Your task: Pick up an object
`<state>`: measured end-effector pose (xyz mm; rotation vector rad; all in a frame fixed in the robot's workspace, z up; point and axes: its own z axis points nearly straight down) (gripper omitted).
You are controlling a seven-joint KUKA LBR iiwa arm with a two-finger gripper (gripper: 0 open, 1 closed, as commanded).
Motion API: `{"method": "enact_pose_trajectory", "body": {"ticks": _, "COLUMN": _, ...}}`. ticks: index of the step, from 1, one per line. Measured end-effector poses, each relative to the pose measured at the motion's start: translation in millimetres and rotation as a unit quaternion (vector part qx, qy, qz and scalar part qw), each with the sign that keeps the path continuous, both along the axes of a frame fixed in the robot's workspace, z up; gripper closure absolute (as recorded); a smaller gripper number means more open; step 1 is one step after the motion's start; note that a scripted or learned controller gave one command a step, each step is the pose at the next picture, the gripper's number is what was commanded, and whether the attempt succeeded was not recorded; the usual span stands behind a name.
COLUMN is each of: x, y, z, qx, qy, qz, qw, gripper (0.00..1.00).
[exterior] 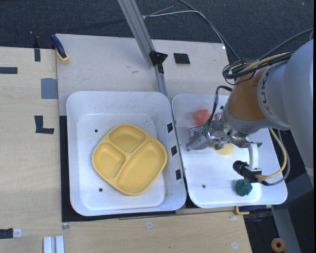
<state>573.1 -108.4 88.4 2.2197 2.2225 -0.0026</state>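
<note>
Bins are sitting side by side under my one overhead camera, and I am reading the scene from that slanted view. I am seeing the left bin point(73, 141) carrying a yellow divided plate point(129, 158), lying flat with its three compartments facing up, roughly at the bin's centre and turned a little off square.

I am watching the arm point(284, 88) coming in from three o'clock, its orange band point(245, 101) sitting over the right bin point(210, 186). The gripper point(196, 140) is hanging low over that bin's nine o'clock side, near the wall shared with the left bin. Its metal fingers point(194, 144) are pointing toward nine o'clock; I cannot tell whether they are spread or closed, and I am not seeing anything between them.

Three small things are lying in the right bin. A red-orange object point(201, 115) is resting at about eleven o'clock from the gripper, just beside it but apart from the fingers. A pale yellow object point(225, 149) is peeking out at about four o'clock from the gripper, partly hidden under the wrist body, so its shape is unclear to me. A dark green object point(244, 187) is sitting toward the bin's five o'clock corner, well apart from the fingers, just below a black fitting with cabling point(241, 168).

A grey metal pole point(139, 28) is slanting across the bench at twelve o'clock, above the gap between the bins.
</note>
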Motion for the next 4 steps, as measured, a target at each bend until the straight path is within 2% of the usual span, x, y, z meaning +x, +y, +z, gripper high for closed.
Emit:
{"method": "enact_pose_trajectory", "body": {"ticks": 1, "x": 0, "y": 1, "z": 12, "qx": 0.0007, "qy": 0.000, "qz": 0.001, "qw": 1.0000, "gripper": 1.00}}
{"method": "enact_pose_trajectory", "body": {"ticks": 2, "x": 1, "y": 3, "z": 76, "qx": 0.0005, "qy": -0.003, "qz": 0.000, "qw": 1.0000, "gripper": 1.00}}
{"method": "enact_pose_trajectory", "body": {"ticks": 3, "x": 1, "y": 4, "z": 116, "qx": 0.0005, "qy": -0.002, "qz": 0.000, "qw": 1.0000, "gripper": 1.00}}
{"method": "enact_pose_trajectory", "body": {"ticks": 4, "x": 16, "y": 59, "z": 130, "qx": 0.0019, "qy": -0.001, "qz": 0.003, "qw": 1.0000, "gripper": 1.00}}
